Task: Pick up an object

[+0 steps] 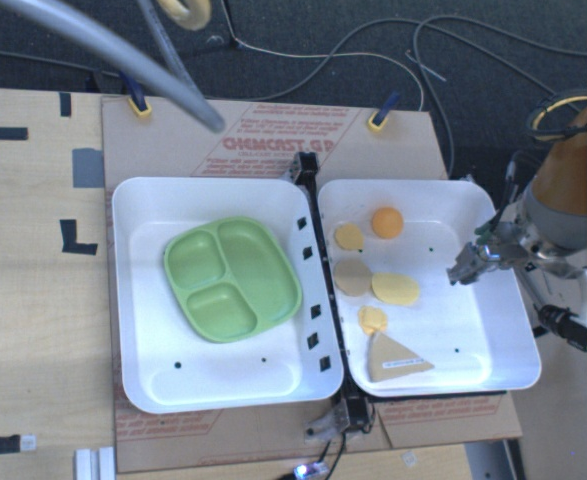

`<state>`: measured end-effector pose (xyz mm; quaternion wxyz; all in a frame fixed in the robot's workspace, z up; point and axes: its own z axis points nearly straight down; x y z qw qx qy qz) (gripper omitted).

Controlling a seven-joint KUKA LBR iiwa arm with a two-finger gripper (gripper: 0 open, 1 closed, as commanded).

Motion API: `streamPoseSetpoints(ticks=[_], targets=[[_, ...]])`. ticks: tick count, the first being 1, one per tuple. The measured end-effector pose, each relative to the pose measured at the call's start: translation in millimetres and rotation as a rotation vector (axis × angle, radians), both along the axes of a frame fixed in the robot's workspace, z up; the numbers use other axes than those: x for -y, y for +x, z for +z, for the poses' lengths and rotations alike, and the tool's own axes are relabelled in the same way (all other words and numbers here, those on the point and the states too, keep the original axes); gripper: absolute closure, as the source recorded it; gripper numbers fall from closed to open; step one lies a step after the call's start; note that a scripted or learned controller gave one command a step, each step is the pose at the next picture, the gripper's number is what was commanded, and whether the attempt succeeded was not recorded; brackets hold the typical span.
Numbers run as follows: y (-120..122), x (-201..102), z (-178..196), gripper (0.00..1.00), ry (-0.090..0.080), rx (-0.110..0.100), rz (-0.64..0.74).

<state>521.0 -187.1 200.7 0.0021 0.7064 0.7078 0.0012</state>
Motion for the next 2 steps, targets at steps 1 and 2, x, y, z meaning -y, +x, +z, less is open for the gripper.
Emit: streamPoseSetpoints(ticks=[1,2], targets=[[0.8,-0.4,15.4,1.0,0.001,-0.003,-0.001],[0.2,-55.9,26.4,1.0,0.003,-0.004,0.004]])
